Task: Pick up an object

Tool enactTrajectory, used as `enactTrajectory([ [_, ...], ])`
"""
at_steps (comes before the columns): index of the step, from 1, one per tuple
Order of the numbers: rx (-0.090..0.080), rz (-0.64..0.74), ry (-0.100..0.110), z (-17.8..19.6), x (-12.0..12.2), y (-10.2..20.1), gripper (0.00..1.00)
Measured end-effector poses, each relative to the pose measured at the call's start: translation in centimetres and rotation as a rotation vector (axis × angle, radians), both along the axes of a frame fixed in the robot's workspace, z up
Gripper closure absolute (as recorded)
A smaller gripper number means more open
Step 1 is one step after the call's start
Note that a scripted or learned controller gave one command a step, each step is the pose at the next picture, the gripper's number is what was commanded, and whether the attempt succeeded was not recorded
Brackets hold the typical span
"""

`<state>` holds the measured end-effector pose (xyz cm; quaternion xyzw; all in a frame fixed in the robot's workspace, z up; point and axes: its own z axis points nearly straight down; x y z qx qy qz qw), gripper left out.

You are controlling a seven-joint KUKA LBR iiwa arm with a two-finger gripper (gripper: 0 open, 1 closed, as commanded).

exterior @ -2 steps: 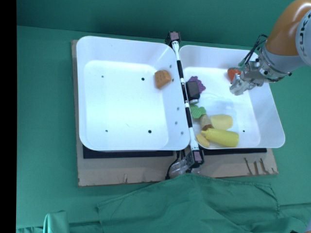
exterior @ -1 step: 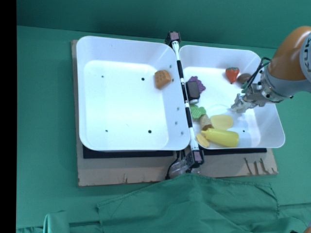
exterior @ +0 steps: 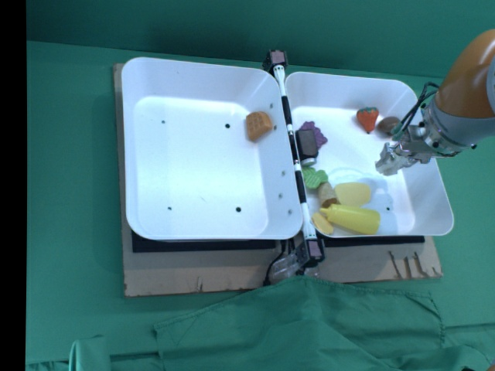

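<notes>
Camera view looks down on a green worktop (exterior: pixel 69 168) carrying two shallow white bins side by side. One bin (exterior: pixel 155 83), toward the worktop's left edge, has a single orange piece of toy food (exterior: pixel 259 125) lying close to its right wall. All the other objects sit in the second bin (exterior: pixel 433 207), toward the right edge: a red strawberry (exterior: pixel 367 118) and a small brown piece (exterior: pixel 388 125) near its far right corner, a purple bunch of grapes (exterior: pixel 311 132) and a dark block (exterior: pixel 307 143) against its left wall, a green leafy piece (exterior: pixel 314 178) below them, and a pale yellow piece (exterior: pixel 353 193) and a brighter yellow piece (exterior: pixel 354 219) near its front wall. The grey arm with its orange band (exterior: pixel 470 76) reaches in from the right, and the gripper (exterior: pixel 388 163) hangs over the right-hand bin, just below the brown piece and above bare white floor. Whether it is spread or pressed together cannot be told at this angle, and nothing can be seen between it. Judged from this, the task is at an early stage: every object lies on a bin floor, none is lifted, and the descent, the closing on one object and the lift are all left to do. The brown piece and the strawberry are the nearest candidates.
</notes>
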<state>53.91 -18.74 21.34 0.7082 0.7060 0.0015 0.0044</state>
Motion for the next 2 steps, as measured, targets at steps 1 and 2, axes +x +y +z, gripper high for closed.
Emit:
enactTrajectory([
  [1, -0.002, 0.0, -0.002, -2.95, 2.85, -0.17, 1.0],
  [2, -0.005, -0.001, -0.013, -2.72, 1.89, -0.12, 1.0],
])
